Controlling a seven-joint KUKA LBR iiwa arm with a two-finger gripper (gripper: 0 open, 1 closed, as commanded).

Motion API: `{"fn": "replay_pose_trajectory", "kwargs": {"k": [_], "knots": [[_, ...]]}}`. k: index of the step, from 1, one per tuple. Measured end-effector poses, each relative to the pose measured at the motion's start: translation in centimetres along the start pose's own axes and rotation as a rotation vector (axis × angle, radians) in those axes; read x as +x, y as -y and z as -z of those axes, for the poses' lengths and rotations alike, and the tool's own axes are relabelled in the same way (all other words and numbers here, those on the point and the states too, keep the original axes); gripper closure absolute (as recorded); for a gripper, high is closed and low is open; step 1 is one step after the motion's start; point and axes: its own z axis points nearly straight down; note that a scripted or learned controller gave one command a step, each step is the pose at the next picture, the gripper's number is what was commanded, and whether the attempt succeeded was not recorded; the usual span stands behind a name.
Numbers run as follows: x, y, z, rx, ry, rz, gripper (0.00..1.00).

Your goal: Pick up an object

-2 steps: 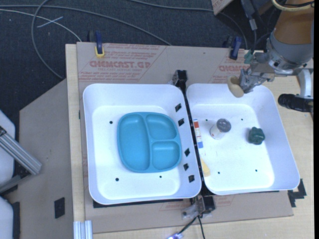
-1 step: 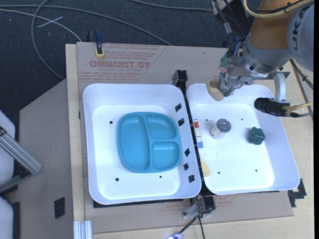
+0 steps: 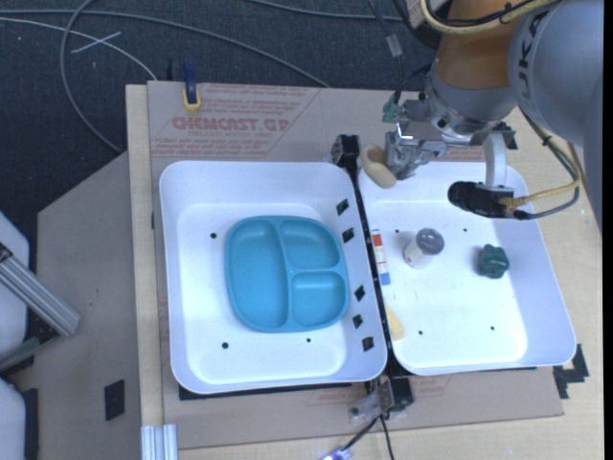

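We look down from one fixed camera set above the bench, tilted so the far edge of the cardboard sheet [image 3: 239, 113] sits near the top of the frame and the near edge at the bottom. We stand far enough back to take in both white bins, the left bin [image 3: 182, 257] and the right bin [image 3: 536, 305], along with dark floor beyond the bench. The arm [image 3: 498, 46] enters from our upper right, close under the lens.
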Motion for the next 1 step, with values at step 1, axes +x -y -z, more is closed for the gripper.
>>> {"fn": "replay_pose_trajectory", "kwargs": {"k": [1], "knots": [[5.28,-0.11,-2.49,0.006,0.0,0.0,1.0]]}}
